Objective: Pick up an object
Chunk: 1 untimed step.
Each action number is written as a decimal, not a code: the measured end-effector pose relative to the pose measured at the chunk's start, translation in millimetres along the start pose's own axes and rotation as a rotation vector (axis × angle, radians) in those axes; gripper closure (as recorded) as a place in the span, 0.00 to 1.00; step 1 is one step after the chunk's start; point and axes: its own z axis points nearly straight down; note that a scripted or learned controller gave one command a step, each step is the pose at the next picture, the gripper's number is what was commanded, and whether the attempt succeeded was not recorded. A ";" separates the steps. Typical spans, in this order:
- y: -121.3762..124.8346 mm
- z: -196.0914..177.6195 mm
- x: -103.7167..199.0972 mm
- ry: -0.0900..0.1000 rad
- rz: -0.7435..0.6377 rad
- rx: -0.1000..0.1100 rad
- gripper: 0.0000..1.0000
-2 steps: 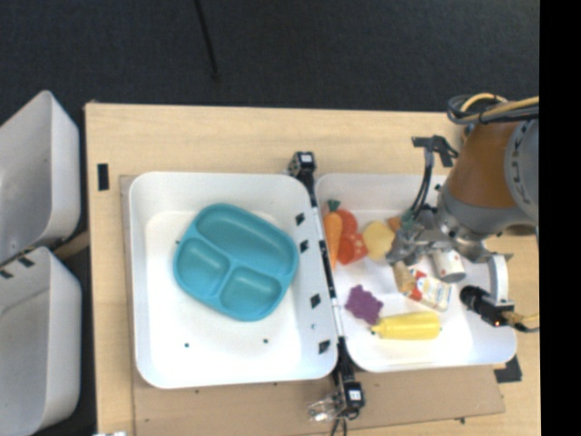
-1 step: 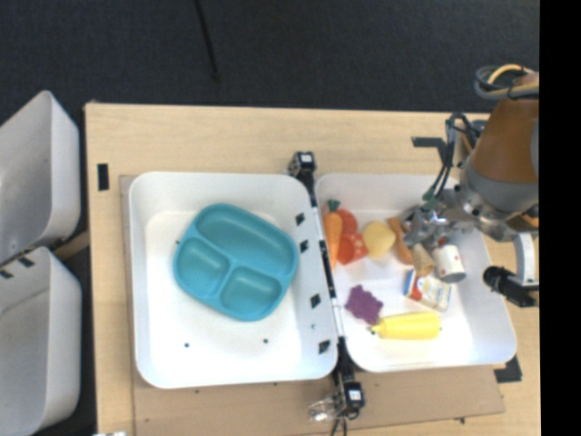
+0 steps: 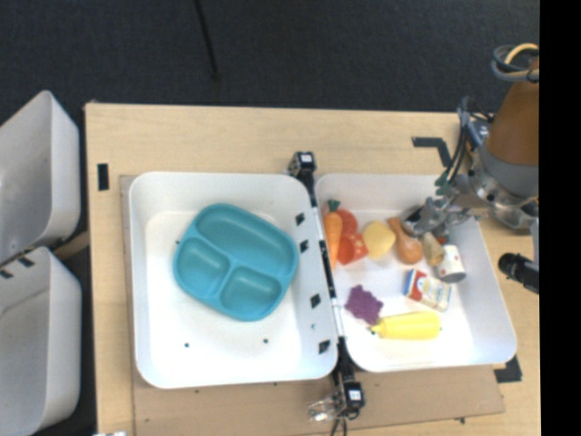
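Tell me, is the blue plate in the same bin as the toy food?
No, the blue plate lies alone in the left bin, while the toy food is in the right bin.

A blue divided plate (image 3: pixel 236 262) lies in the left bin (image 3: pixel 145 334). In the right bin (image 3: pixel 486 334), the hand (image 3: pixel 428 218) sits at two o'clock above toy foods, with a yellow banana (image 3: pixel 408 326) at six.

Left of your claw (image 3: pixel 434 216), the orange rounded toy (image 3: pixel 408 243) and yellow rounded toy (image 3: pixel 379 240) crowd in. Bare white bin floor (image 3: pixel 481 298) lies below it.
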 end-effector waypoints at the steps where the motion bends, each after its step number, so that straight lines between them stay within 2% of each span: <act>1: -4.9 -8.0 51.9 0.003 -0.006 0.004 1.00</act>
